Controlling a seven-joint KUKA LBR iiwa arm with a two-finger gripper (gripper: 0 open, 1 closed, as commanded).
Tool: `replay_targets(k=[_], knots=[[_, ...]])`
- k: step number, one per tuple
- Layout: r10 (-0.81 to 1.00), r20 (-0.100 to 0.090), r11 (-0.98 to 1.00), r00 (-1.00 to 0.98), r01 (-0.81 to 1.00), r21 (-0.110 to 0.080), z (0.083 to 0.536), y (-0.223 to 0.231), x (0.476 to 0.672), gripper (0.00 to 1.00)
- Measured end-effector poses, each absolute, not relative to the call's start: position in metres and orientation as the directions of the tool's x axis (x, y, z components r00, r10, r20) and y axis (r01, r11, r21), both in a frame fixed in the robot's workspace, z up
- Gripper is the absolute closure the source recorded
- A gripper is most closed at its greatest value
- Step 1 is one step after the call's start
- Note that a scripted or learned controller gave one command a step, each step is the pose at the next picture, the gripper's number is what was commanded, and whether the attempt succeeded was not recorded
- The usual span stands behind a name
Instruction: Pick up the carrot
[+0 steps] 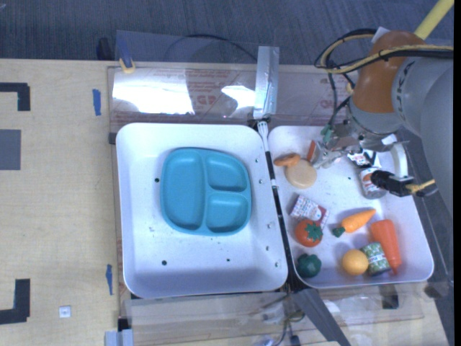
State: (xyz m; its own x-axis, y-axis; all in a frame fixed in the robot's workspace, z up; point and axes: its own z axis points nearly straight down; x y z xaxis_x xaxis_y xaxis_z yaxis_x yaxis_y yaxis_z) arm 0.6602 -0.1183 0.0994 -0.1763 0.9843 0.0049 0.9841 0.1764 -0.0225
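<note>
The small orange carrot with a green top (354,221) lies untouched in the right white bin (425,265). The gripper (333,148) hovers near the bin's far edge; its jaws' state I cannot tell. The grasp remains undone.

Gripper (333,144): fingers blurring into clutter, state unreadable
Arm (425,85): running off the right edge
Packet (307,209): print too small to read
Green-labelled item (375,259): perhaps a small can, partly hiding behind the large carrot (387,242)
Bench's lower edge: getting cut off
</note>
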Motion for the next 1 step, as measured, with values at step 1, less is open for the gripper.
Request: replay_targets(k=[1], knots=[[0.984, 0.005, 0.177, -0.177, 0.984, -0.024, 0.0988, -0.1179, 0.6599, 0.0]])
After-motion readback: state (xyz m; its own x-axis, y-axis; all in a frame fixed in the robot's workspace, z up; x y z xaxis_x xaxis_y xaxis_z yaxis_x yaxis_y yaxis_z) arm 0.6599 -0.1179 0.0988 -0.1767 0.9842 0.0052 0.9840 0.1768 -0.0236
